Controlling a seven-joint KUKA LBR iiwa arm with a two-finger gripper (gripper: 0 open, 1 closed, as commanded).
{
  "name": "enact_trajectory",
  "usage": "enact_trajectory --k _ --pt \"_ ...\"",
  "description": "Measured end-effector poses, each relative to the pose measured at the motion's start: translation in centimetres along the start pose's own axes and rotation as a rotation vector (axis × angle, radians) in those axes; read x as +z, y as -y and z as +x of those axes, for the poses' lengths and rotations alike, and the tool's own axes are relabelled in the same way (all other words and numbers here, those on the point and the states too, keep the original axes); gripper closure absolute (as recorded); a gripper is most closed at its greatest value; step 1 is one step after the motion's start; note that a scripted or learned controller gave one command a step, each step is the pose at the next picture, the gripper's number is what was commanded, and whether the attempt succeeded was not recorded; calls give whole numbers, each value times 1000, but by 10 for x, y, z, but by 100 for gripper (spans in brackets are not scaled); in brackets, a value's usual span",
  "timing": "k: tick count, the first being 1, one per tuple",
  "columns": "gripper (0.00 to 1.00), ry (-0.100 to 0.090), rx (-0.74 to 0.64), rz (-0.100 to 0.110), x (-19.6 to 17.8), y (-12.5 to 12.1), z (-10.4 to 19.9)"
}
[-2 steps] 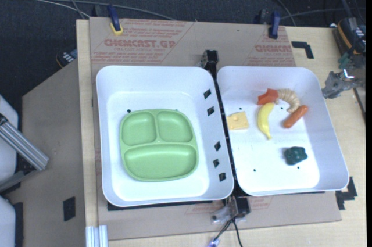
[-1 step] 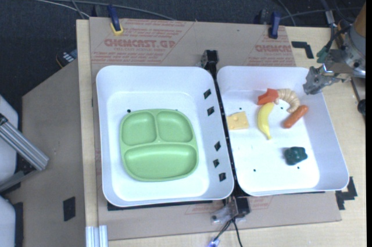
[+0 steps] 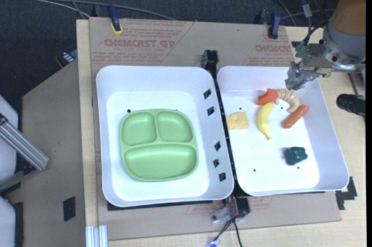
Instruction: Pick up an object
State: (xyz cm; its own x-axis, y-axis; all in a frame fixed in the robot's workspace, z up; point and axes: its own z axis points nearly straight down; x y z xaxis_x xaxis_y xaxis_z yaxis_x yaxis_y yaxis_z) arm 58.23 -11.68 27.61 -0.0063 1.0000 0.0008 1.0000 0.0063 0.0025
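Observation:
The right bin [image 3: 325, 141] holds several toy foods. A yellow banana [image 3: 264, 121] lies near the middle, with a pale cheese wedge [image 3: 237, 121] to its left. An orange carrot piece [image 3: 268, 96], a pinkish shrimp [image 3: 290, 99] and a red-orange sausage [image 3: 294, 116] cluster at the upper right. A dark green broccoli piece [image 3: 294, 154] sits lower right. My gripper [image 3: 294, 81] hangs just above the shrimp at the bin's far right corner, with nothing visibly between its fingers.
The left bin [image 3: 110, 100] carries a green three-compartment plate [image 3: 158, 144]. Black clips line the divider [image 3: 216, 124] between the bins. Blue clamps [image 3: 116, 24] hold the cardboard base at the back. Cables run across the dark floor behind.

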Motion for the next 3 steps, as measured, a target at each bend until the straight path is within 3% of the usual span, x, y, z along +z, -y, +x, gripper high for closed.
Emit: enact_trajectory --k 2,3 --pt "100 -1 0 0 12 -30 93" --pt "100 -1 1 5 22 -32 147"
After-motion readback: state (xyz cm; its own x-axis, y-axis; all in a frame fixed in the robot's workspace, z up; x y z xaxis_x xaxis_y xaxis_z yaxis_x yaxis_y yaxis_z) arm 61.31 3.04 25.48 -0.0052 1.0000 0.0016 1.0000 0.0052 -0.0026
